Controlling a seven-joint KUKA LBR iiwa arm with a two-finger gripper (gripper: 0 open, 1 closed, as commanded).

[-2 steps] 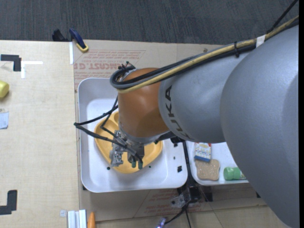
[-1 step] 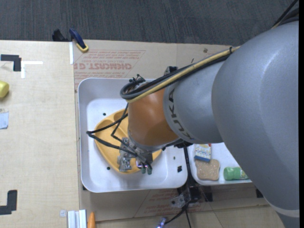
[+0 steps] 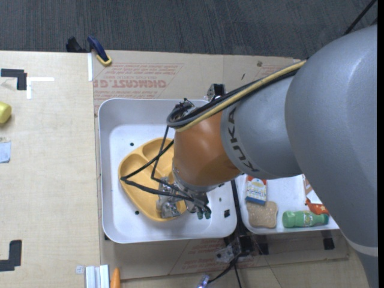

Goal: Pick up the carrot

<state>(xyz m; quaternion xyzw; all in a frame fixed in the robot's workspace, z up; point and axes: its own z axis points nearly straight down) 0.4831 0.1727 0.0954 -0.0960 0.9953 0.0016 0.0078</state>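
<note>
On the far left, a small yellow object (image 3: 3, 113) lies on the bare wooden bench (image 3: 48, 179), well apart from the work. A blue-and-yellow tool (image 3: 98, 50) rests at the bench's far edge.

The left bin (image 3: 108, 161) holds a yellow divided plate (image 3: 135, 167), which takes most of its floor. The arm (image 3: 300, 119) reaches down over this bin, and its orange band (image 3: 201, 152) covers the right part of the plate. Dark cables (image 3: 144, 182) cross the plate below it. The gripper (image 3: 180, 204) sits low over the near edge of the plate, and I judge it is there to search or grasp something in that place. How far it is opened I cannot tell, because the metal parts and cables are tangled together in the view, and nothing can be made out as held.

In the right bin (image 3: 288, 188) there is a small carton (image 3: 256, 191), just beside a tan cookie-shaped item (image 3: 263, 215), then a green bottle (image 3: 305, 219). The carrot (image 3: 314, 207) seems to be the orange piece at the bottle's right end, partly hidden under the arm; the view is poor there, so this is a guess. If so, the gripper is in the wrong bin, and the arm's own body stands between the camera and the carrot.
</note>
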